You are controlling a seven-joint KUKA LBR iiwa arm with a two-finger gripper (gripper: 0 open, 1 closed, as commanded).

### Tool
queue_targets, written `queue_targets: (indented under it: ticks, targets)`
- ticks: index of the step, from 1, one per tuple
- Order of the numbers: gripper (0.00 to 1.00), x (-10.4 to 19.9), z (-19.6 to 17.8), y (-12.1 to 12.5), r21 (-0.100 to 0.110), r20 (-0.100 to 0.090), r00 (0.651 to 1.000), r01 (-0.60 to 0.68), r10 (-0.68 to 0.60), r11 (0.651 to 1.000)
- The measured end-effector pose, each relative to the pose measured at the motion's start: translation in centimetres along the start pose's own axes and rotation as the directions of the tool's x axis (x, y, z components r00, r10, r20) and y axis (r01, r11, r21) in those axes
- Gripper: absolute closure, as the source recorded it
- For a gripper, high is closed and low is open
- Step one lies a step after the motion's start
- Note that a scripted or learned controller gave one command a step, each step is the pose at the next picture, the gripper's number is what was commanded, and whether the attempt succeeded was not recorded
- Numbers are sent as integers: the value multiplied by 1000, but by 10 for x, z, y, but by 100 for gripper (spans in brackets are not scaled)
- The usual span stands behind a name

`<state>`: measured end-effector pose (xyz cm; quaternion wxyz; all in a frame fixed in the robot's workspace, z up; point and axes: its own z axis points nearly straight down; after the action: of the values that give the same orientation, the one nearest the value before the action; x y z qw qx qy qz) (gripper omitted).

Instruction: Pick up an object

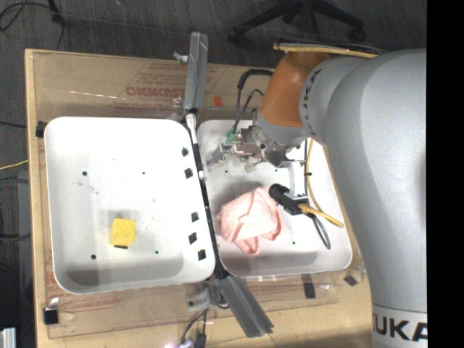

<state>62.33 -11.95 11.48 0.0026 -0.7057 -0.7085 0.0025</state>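
Observation:
A crumpled pink cloth [250,220] lies in the right bin [330,256], towards its front middle. A small yellow block [122,232] sits in the left bin [65,194], near its front left. My gripper [235,151] is low over the far left part of the right bin, behind the pink cloth and apart from it. I see nothing between its fingers.
A grey metal rail [197,71] runs along the divider between the bins, with black clips on the left bin's right wall. The bulky grey arm [377,158] covers the right side of the right bin. Brown bench board surrounds both bins.

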Motion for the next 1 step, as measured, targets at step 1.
queue_targets:
  ticks: [1]
  targets:
    - [0, -24, -30, 5, -3, 0, 996, -93, 93, 996]
